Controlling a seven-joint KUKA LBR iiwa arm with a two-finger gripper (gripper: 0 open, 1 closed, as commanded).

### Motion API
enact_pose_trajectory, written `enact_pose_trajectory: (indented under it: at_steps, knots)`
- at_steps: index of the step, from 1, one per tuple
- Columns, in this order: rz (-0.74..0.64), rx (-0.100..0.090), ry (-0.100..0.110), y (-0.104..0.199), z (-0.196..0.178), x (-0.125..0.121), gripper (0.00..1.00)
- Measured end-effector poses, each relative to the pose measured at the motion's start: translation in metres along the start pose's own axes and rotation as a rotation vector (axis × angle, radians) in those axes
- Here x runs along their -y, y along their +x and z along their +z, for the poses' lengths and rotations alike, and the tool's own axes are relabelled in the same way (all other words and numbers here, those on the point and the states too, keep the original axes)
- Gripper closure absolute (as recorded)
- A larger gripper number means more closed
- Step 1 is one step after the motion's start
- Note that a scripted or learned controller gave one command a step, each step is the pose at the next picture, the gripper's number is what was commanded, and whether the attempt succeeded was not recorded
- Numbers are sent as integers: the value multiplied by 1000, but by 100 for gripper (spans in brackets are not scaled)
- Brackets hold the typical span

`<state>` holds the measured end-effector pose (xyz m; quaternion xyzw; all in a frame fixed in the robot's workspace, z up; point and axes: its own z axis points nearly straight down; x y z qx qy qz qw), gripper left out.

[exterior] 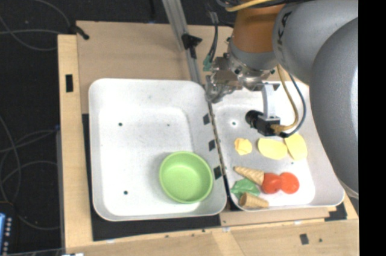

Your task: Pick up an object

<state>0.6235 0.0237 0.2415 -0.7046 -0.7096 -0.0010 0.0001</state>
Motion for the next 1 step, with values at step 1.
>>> enact_pose_trajectory:
  at_steps: [1]
  knots:
    - [-2,-1,0,58,-9,-9,100]
